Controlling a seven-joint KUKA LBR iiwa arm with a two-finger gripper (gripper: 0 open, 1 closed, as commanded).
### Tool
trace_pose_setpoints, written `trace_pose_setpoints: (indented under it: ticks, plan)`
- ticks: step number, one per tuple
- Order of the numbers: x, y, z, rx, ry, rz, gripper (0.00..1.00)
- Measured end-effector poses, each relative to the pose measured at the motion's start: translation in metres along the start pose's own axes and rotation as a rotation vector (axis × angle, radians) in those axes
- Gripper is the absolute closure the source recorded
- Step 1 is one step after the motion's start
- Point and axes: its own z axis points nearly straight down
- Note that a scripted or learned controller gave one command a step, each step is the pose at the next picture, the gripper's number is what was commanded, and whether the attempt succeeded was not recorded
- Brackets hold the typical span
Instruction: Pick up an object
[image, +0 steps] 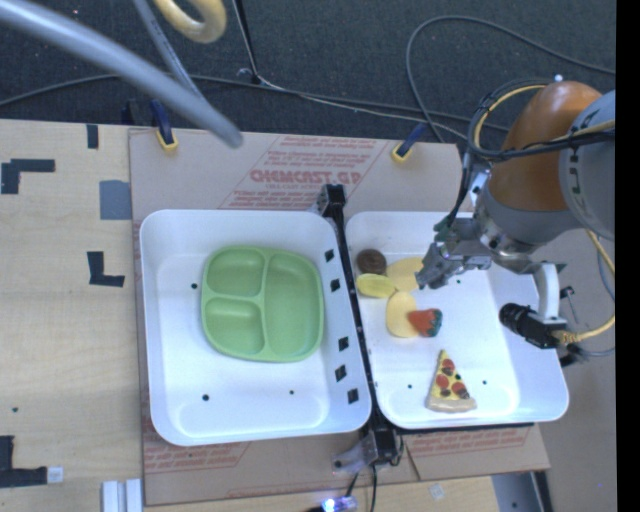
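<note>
Two shallow white bins are seen side by side on the desk: a left bin (160, 300) and a right bin (520, 380). One green divided plate (264, 304), with three compartments, is counted in the left bin. Five small items are counted in the right bin: one brown round piece (371, 261), two yellow pieces (376, 286) (399, 316), one red piece (426, 321), and one pizza slice (449, 384).

Setting: robotics lab test bench | Evidence: wooden bench top (60, 330) marked with black tape; cardboard sheet (300, 170) clamped beneath two white bins (160, 300); loose cables (330, 95) over dark floor; grey-and-orange arm (545, 170); toy food, e.g. pizza slice (449, 384)
</note>
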Motion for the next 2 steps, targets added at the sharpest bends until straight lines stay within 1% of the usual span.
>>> trace_pose_setpoints:
  ticks: [1, 2]
  plan:
    - [0.049, 0.026, -0.007, -0.001, 0.000, 0.000, 1.00]
    - [0.100, 0.046, -0.015, -0.001, 0.000, 0.000, 1.00]
